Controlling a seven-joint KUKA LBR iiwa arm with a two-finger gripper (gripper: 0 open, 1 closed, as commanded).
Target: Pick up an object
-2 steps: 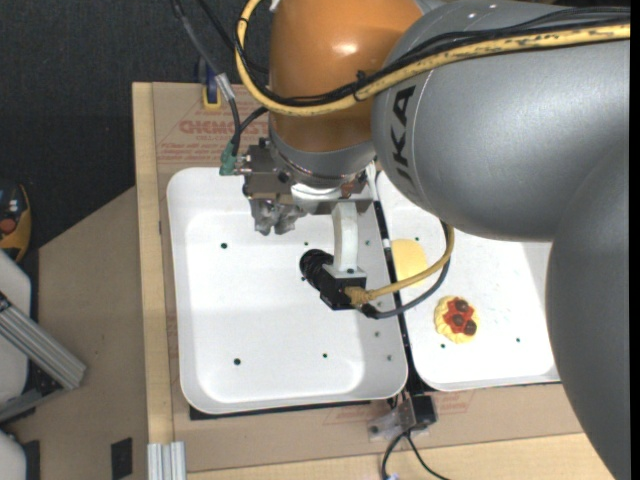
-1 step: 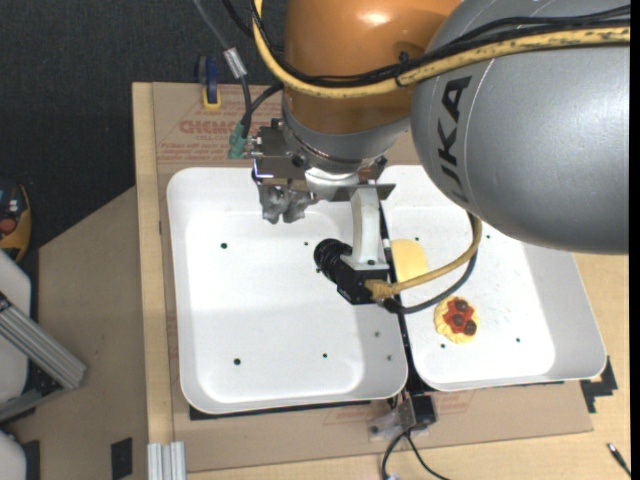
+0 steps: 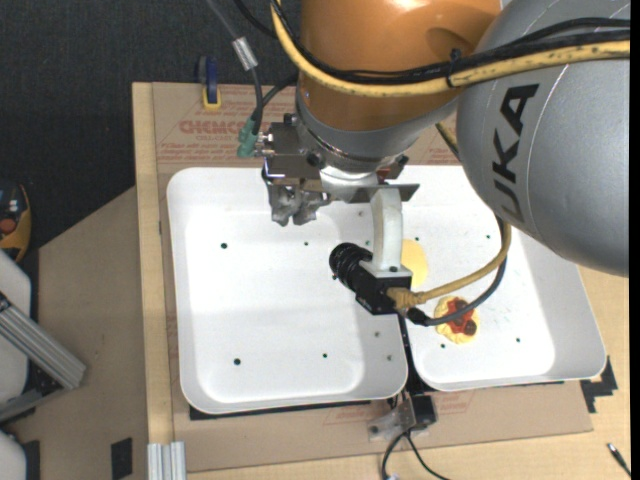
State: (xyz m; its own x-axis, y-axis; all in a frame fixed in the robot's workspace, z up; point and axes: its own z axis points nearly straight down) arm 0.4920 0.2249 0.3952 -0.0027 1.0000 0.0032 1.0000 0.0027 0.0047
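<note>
My gripper (image 3: 293,208) hangs over the back part of the left bin (image 3: 182,298), below the orange wrist band. No object shows under or beside it on the white floor there. In the right bin (image 3: 560,353), a yellow and orange object with a red patch (image 3: 459,319) lies near the front left. A pale yellow piece (image 3: 414,259) sits close to the divider, partly hidden by a black unit (image 3: 362,276) mounted on the arm.
The big grey arm body covers the back of the right bin. A yellow cable (image 3: 478,276) loops down over the right bin. A blue and yellow clip (image 3: 210,83) sits on the cardboard behind the bins. A small connector (image 3: 410,413) lies at the front edge.
</note>
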